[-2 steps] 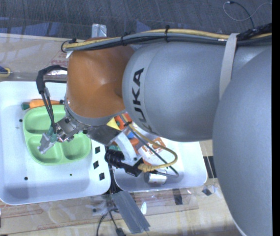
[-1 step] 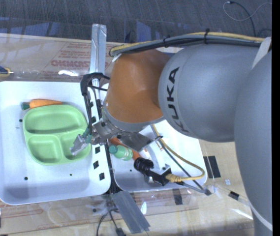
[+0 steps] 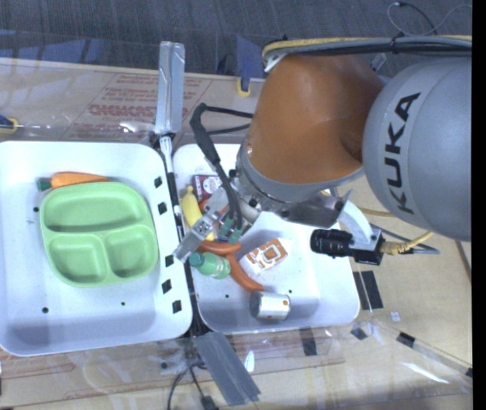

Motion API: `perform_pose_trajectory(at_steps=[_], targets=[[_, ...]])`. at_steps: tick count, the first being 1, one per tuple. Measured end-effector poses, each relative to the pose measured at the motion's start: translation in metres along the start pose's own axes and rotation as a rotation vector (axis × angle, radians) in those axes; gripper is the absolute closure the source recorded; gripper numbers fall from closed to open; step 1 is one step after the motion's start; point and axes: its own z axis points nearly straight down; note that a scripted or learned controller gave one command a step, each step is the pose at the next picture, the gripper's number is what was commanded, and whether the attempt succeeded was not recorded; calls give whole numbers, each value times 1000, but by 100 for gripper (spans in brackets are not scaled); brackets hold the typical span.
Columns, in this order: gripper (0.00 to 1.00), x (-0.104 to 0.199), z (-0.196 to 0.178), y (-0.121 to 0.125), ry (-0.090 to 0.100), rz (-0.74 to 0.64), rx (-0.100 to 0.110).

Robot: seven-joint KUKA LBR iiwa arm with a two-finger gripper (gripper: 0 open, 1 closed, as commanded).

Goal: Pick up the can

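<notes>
**Mia:** Two white bins sit side by side on the desk (image 3: 72, 92). The big grey and orange arm (image 3: 311, 118) covers most of the right bin (image 3: 332, 301). The left bin (image 3: 12, 229) holds a green tray (image 3: 97, 229) and a carrot (image 3: 79, 178).

**Sam:** Where is the claw (image 3: 213, 229)?

**Mia:** Low in the right bin, by the wall between the bins, over a pile of small things: a green bottle (image 3: 211, 266), an orange piece (image 3: 238, 267) and a little orange and white box (image 3: 266, 255). I cannot tell if the claw is apart or together.

**Sam:** And the can (image 3: 271, 306)?

**Mia:** It lies on its side near the front edge of the right bin, a bit apart from the pile. Nothing is holding it.

**Sam:** Which way does it point?

**Mia:** Its long side runs left to right, along the bin's front wall. I cannot tell which end is the top.

**Sam:** So what step is this?

**Mia:** I think the reaching step. The claw is not at the can yet. Next it needs to move toward the front edge, get right above the can, and pinch across its round sides.
</notes>
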Motion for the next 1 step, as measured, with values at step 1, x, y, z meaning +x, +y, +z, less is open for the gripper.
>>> perform_pose_trajectory(at_steps=[1], targets=[[0,37,-78,39,1,75,1]])
